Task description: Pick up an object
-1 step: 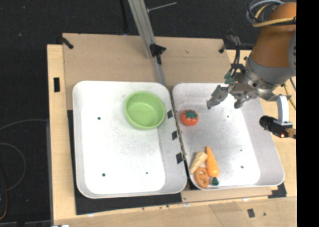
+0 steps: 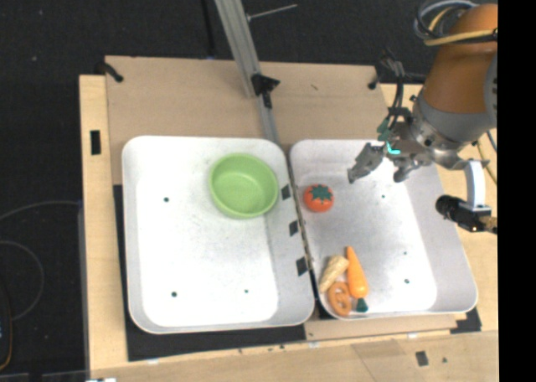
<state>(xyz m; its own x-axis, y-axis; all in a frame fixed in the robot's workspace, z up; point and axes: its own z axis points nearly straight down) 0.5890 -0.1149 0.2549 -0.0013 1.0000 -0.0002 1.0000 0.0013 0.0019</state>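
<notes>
The gripper (image 2: 383, 167) hangs over the upper part of the right bin (image 2: 419, 238), at about two o'clock from the middle of the view, with its two dark fingers spread apart and nothing between them. The arm (image 2: 456, 79) comes in from three o'clock, its orange band above the grey wrist.

In the right bin, a small tomato (image 2: 318, 198) (red-orange with a green top) lies near the bin's left wall, at about eight o'clock from the gripper and apart from it. At the bin's lower left corner, toward six o'clock, a cluster of small things lies together: a carrot (image 2: 356, 271) pointing up the bin, a pale yellowish piece (image 2: 332, 270) just beside it on its left, and a round orange slice (image 2: 339, 296) touching below them.

In the left bin (image 2: 167, 288), a green bowl (image 2: 244, 186) sits upright in the upper right part, near the wall between the two bins, at about nine o'clock from the tomato.
</notes>
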